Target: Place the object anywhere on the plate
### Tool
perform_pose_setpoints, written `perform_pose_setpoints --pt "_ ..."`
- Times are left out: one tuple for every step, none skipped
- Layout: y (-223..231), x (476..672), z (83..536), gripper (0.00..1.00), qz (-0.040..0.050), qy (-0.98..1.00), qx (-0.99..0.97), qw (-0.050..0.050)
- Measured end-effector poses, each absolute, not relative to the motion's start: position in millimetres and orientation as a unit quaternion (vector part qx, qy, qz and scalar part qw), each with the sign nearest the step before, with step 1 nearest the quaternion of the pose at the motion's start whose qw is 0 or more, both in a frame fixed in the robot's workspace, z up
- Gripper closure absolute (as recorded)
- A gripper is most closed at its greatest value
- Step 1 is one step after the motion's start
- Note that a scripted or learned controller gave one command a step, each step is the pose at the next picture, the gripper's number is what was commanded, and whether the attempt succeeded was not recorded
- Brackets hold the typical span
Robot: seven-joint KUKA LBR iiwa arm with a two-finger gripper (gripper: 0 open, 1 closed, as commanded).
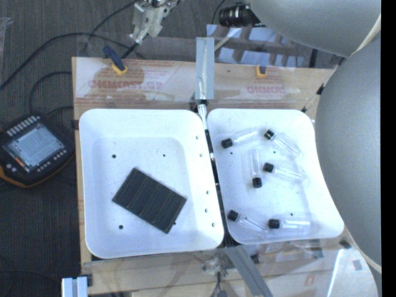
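Looming over the far right of the bench, the grey arm (322, 11) shows as two big rounded shells, one at the top right and one down the right side, the lower one overhanging the right bin's outer edge. Whether the pincer is open, closed or gripping anything, I cannot tell from where I stand.

The left bin (124, 115) holds the plate (149, 200), a dark ribbed rectangle lying flat and turned at a slant, towards the near half of the bin floor. Nothing rests on it.

The right bin (260, 112) holds the objects: six clear vials with black caps, all lying on their sides. One vial (240, 138) lies near the far left corner, and a second vial (283, 143) lies beside it to the right. A third vial (254, 167) lies mid-bin, its cap towards me, and a fourth vial (284, 172) lies just to its right. A fifth vial (247, 223) and a sixth vial (291, 224) lie along the near wall. All are well apart from the plate, with the bins' shared walls between.

A metal post (205, 67) stands behind the seam of the bins. A handheld control pendant (34, 150) sits on the floor to the left, with black cables (74, 39) trailing past it.
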State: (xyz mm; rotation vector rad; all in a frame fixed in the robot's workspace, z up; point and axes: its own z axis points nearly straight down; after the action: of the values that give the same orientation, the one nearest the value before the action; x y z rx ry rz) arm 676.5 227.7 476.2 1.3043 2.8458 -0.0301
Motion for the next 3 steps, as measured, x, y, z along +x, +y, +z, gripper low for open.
perform_pose_setpoints --pt "229 677.7 484 1.00 -0.0113 0.909 0.417 0.006" --pt "230 678.8 491 1.00 -0.0130 0.909 0.416 0.007" --pt "231 679.9 499 1.00 -0.0146 0.909 0.416 0.008"
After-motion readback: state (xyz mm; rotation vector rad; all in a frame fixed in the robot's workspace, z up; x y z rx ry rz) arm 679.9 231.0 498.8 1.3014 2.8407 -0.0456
